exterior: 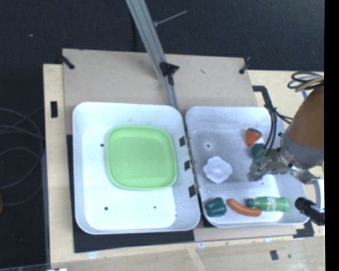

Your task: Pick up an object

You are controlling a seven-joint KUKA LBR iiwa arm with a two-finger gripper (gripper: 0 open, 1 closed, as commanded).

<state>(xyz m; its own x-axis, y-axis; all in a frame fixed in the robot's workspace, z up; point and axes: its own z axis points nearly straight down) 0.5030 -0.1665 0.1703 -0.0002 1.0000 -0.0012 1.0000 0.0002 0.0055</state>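
Over the right bin (237, 117) I see my gripper (256, 171) lowered near the bin's right wall, just beside a small teal piece (258, 149) and below a red-orange strawberry-like toy (252, 136) — whether it touches either I cannot tell, and I cannot tell how far the claw is spread or whether it has hold of anything. To its left lies a white cup-shaped object (217, 170). Along the near wall sit a dark green block (215, 206), an orange carrot (243, 208) and a green bottle (269, 204) lying on its side, the carrot touching the bottle's end. Across the divider, the left bin (90, 208) holds a light green plate (141, 157) — flat, well apart from the arm (306, 134).
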